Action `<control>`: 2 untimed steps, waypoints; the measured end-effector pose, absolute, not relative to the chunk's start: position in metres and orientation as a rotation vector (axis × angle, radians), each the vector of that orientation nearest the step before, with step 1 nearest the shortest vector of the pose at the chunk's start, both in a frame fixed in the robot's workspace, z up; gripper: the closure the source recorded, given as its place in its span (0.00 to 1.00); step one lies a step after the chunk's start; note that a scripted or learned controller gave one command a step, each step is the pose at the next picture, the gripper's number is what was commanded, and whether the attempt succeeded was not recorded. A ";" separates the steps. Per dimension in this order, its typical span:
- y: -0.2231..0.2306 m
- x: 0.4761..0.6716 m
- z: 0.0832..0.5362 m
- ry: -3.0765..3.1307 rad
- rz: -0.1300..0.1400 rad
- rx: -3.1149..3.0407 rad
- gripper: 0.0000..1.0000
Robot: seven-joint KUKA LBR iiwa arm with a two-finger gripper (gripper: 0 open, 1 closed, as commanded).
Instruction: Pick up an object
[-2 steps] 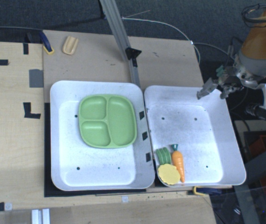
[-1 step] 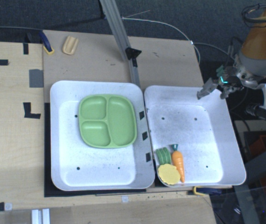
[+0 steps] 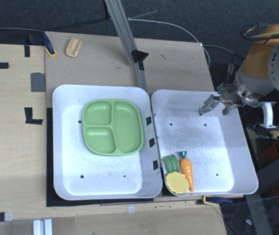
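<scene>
An orange toy carrot (image 3: 187, 173) lies near the front left corner of the right bin (image 3: 227, 146), beside a green ribbed piece (image 3: 171, 163) and a yellow round piece (image 3: 177, 183). My gripper (image 3: 215, 106) hangs over the far right part of that bin, well away from these toys, with its two fingers spread open and nothing between them. The grey arm with its orange band (image 3: 262, 58) comes in from the right.
The left bin (image 3: 66, 141) holds a green divided plate (image 3: 113, 126). A grey metal pole (image 3: 125, 28) slants down to the bins' far edge. A tan block (image 3: 73, 47) and a blue-and-yellow tool (image 3: 49, 44) lie on the bench behind the bins.
</scene>
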State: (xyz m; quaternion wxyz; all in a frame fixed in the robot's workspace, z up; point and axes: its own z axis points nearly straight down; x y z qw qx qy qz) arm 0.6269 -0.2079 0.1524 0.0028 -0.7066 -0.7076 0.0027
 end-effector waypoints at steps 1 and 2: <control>-0.201 0.619 0.091 -2.219 0.008 -2.214 0.00; -0.201 0.619 0.088 -2.223 0.004 -2.219 0.00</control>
